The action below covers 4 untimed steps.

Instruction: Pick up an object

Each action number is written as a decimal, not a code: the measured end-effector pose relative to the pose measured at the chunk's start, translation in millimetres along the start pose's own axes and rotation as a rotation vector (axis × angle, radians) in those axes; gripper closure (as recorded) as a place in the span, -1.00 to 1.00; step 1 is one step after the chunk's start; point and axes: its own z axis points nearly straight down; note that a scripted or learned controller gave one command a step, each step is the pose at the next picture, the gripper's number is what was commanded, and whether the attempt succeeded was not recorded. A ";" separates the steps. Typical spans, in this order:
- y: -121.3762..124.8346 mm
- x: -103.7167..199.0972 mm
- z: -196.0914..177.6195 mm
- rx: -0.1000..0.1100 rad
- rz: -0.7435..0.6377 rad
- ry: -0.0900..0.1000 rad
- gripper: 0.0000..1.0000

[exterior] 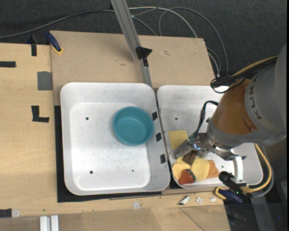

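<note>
Desk (19, 105) of pale wood carries two white bins side by side. The left bin (82, 143) holds a teal bowl (133, 125), upright, mouth up, right of its middle. The right bin (183, 102) holds a yellow block (177, 138) lying flat and, at its near edge, a cluster of yellow, red and orange pieces (192, 170). The hand (190, 148) sits low between block and cluster; whether it is open or closed I cannot tell.

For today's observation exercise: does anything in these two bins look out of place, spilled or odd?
Nothing is spilled or damaged. The teal bowl sits upright in the left bin. The small items are crowded into the right bin's near corner below the gripper.
</note>
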 end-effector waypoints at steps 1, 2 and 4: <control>-0.2 0.2 3.7 -0.008 0.000 -0.002 -1.00; -0.7 0.9 -5.9 -0.006 0.000 -0.001 1.00; -3.5 -4.0 -90.0 -0.012 0.000 -0.002 1.00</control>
